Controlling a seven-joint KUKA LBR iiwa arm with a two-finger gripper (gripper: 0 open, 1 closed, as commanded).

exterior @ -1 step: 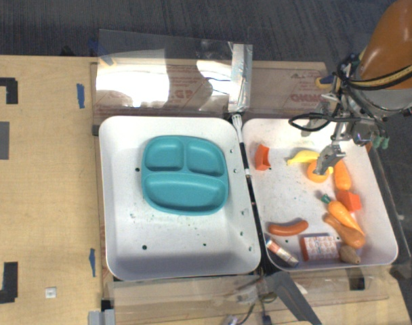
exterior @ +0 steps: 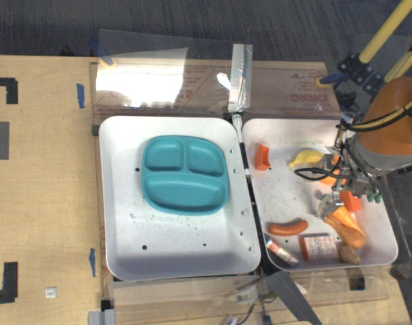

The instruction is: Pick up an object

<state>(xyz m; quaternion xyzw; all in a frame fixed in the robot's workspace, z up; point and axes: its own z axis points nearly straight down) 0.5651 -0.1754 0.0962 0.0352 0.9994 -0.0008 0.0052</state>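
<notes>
Two white bins sit side by side on the wooden table [exterior: 36,202]. The left bin [exterior: 118,249] holds a teal divided plate [exterior: 186,175] with three compartments, lying flat toward its far half.

The right bin [exterior: 280,181] carries the clutter. Near its far left corner stands a small orange piece [exterior: 261,156], and to the right of it lies a yellow object [exterior: 306,158] that might be a toy banana, though it is partly covered by cables. Toward the near side lies a reddish-orange sausage-shaped toy [exterior: 288,227]. Just nearer than that a small tube-like item [exterior: 279,251] rests against the near left wall, and beside it, to the right, is a small red-labelled box or can [exterior: 319,246]. A brown lump [exterior: 349,254] sits at the near right corner, touching an orange carrot-like piece [exterior: 348,226] that slants away from it.

The arm comes in from the right, its orange band [exterior: 396,117] over the bin's far right side. The gripper [exterior: 336,196] hangs low over the right half of that bin, just above the far end of the carrot-like piece. Cables and metal parts crowd the view there, so I cannot tell how its tips are set, nor whether anything is caught in them
</notes>
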